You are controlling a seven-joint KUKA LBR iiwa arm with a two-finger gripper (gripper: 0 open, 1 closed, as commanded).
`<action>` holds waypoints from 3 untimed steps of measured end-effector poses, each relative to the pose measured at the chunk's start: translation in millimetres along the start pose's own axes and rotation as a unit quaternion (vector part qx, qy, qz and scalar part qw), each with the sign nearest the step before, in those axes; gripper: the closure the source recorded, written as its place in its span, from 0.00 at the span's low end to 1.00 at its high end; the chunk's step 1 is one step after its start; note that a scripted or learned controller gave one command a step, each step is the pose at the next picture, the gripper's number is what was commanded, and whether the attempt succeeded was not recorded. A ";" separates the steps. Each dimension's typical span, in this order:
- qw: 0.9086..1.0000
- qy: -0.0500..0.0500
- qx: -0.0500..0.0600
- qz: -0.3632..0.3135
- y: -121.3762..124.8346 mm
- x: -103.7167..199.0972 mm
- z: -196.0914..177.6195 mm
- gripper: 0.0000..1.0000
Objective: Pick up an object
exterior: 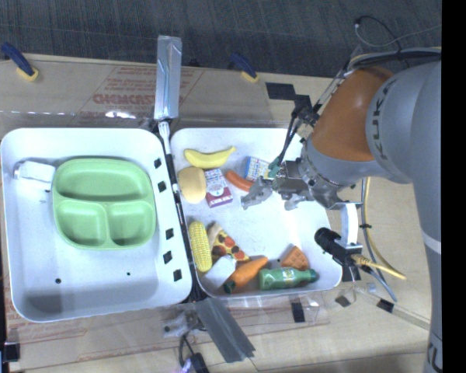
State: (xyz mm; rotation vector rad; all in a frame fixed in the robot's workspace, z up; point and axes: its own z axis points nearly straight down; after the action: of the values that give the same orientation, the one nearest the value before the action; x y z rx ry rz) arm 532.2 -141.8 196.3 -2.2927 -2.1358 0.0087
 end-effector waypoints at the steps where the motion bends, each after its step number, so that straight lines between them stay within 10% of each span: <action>1: 0.999 -0.001 -0.001 -0.036 88.5 -9.6 44.5 0.00; 2: 0.999 0.000 -0.007 -0.034 89.6 -17.4 99.2 0.00; 3: 0.999 0.000 -0.006 -0.037 90.2 -15.8 91.4 1.00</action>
State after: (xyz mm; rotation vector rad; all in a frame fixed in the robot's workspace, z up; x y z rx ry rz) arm 620.2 -163.8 104.0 -2.2176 -2.2266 -0.0051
